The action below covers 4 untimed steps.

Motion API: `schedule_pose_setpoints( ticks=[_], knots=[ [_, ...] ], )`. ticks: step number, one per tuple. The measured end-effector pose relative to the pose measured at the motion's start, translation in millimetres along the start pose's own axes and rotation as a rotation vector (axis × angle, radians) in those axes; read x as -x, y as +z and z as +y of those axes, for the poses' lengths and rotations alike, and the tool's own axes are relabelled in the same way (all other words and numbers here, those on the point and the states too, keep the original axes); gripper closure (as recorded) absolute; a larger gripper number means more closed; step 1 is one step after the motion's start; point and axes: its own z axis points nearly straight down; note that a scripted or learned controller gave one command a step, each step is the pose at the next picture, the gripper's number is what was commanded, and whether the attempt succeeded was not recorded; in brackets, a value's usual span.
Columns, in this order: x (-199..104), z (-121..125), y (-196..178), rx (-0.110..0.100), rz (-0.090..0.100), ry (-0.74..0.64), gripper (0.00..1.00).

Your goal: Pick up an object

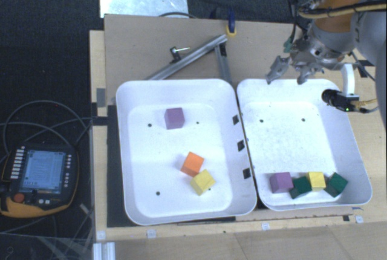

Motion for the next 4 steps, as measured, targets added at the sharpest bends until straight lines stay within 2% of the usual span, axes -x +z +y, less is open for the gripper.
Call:
schedule_pose_setpoints(
  ticks=[1,2,3,4],
  knots=[
    [0,0,0,0.0,-0.001,0.0,0.0],
    [5,-3,61,-0.006,0.0,0.004,0.0],
    [14,-3,107,-0.003,-0.001,0.005,0.0],
    [14,-2,130,-0.001,-0.001,0.003,0.0]
  ],
)
